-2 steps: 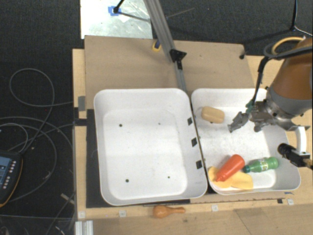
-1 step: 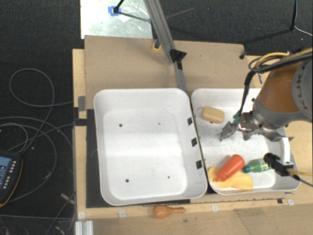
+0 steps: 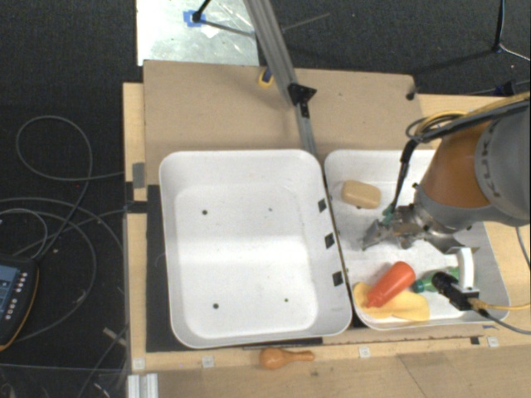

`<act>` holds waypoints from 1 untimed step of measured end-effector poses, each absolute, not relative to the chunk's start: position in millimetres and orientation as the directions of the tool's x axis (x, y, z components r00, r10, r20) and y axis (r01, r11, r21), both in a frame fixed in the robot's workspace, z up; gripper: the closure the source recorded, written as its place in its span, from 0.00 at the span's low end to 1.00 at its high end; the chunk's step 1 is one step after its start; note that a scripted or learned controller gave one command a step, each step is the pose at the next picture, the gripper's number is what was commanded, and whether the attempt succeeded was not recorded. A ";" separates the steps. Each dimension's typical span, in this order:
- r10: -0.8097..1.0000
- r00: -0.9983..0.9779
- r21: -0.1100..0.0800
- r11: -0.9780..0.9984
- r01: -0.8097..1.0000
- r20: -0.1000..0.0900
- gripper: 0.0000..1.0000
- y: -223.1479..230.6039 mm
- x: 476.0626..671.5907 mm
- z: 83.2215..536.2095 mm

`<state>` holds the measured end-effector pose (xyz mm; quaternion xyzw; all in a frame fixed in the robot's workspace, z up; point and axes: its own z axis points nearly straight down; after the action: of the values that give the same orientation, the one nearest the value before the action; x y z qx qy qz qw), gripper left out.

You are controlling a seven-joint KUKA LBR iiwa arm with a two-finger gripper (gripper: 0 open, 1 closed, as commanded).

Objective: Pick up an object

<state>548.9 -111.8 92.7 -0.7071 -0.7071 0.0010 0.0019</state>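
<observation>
The hand hung over the right bin; whether open or closed, I could not tell. The orange carrot lay just nearer the bin's front rim, its long axis slanting.

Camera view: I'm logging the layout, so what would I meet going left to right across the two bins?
left bin → tan block → orange carrot-shaped toy, the last two both inside the right bin.
</observation>
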 end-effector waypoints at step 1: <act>1.000 0.000 0.001 0.000 1.000 0.000 1.00 -112.5 550.3 106.2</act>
<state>550.3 -112.5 106.2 -0.7073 -0.7069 -0.0005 -0.0003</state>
